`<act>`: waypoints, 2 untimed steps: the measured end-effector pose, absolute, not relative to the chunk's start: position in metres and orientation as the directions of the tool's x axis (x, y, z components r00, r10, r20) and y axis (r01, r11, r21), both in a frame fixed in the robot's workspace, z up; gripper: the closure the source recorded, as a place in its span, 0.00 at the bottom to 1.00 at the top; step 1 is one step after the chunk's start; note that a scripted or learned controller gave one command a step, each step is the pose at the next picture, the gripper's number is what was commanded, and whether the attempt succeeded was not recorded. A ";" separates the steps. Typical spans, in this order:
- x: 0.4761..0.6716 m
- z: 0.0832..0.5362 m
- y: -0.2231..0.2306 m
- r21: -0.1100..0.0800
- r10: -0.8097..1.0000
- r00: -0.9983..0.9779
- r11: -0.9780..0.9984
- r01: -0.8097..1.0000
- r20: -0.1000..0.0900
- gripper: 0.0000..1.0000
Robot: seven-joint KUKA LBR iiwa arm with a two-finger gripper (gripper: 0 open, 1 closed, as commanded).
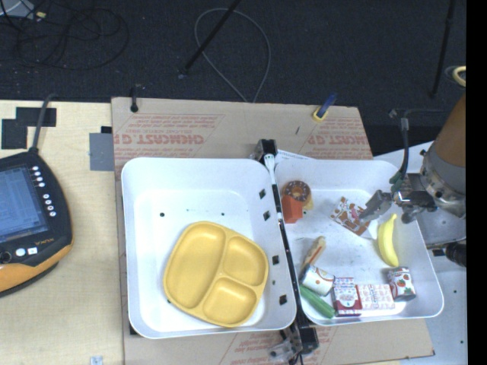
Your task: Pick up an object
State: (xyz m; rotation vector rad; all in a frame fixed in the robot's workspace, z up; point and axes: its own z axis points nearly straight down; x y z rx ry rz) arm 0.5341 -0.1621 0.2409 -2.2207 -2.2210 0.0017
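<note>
Bins sit side by side on the bench. The left bin [144,204] carries a yellow divided plate [215,273]. The right bin [426,310] holds a banana [388,239] toward its right wall, a red can [294,200] at far left, a small printed packet [348,215] between them, and cartons [361,296] along the near edge. The gripper [389,201] hovers just above the banana; I cannot tell how it is set.
</note>
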 end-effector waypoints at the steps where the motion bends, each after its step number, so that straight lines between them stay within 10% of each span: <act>1: 0.538 0.113 -0.214 -0.014 1.000 0.002 -0.002 1.000 0.003 0.00; 2: 0.626 0.087 -0.170 0.003 1.000 -0.007 0.007 1.000 0.000 0.00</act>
